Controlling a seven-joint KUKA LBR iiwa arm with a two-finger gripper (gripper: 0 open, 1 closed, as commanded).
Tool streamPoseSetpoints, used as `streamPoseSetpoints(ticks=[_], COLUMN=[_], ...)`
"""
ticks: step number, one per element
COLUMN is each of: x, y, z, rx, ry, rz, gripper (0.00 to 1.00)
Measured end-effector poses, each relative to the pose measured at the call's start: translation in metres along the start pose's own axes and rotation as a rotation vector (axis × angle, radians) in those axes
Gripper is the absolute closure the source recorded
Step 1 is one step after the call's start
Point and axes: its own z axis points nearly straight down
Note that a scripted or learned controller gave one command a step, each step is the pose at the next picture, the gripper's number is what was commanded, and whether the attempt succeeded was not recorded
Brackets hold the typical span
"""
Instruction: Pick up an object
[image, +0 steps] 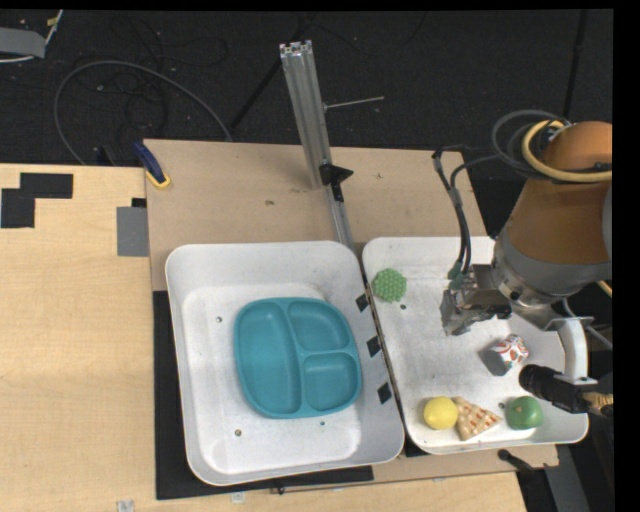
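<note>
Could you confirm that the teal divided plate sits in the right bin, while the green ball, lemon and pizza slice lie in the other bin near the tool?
Not quite: the camera view shows the teal divided plate in the left bin. The green ball, lemon and pizza slice lie in the right bin, near the tool.

I see a teal divided plate (297, 356) in left bin (190, 300) (flat, centered); metal post (305, 110) stands behind.
</note>
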Motion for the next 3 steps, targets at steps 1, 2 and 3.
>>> streamPoseSetpoints(ticks=[1,2,3], x=[0.046,0.097,0.156], y=[0.013,0.011,0.019], z=[0.001,0.016,0.019], rx=[0.000,0.004,0.001], ry=[-0.001,0.000,-0.001], rz=[0.002,0.001,0.001], gripper=[1.00,1.00,1.00])
